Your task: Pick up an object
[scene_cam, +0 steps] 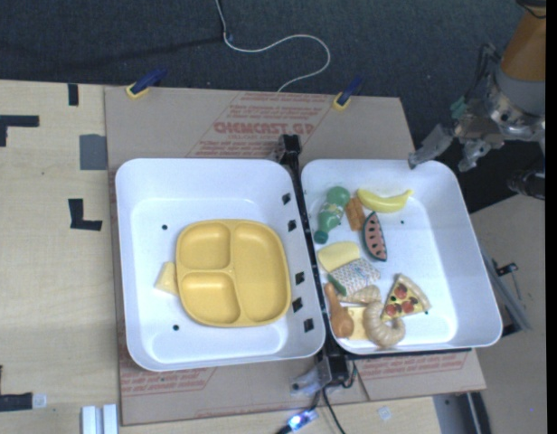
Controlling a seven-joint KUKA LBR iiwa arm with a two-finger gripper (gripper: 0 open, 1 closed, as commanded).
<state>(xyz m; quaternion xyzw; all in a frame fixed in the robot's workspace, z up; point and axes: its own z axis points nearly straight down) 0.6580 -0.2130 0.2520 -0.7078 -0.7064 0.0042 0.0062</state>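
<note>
The right bin (468, 242) holds several toy foods: a yellow banana (384, 199), a green bottle (331, 208), a watermelon slice (375, 236), an orange carrot (354, 213), a cheese wedge (337, 256), a pizza slice (405, 297), a tan pastry (385, 324) and a brown sausage (336, 311). My gripper (441, 158) hangs above the bin's far right corner, beyond the banana and apart from it. It is open, with nothing between its fingers.
The left bin (143, 197) holds a yellow divided plate (233, 272), with a pale yellow wedge (165, 279) poking out from its left side. Black clips join the bins along the middle wall (301, 242). A white cable (278, 43) loops behind the cardboard base.
</note>
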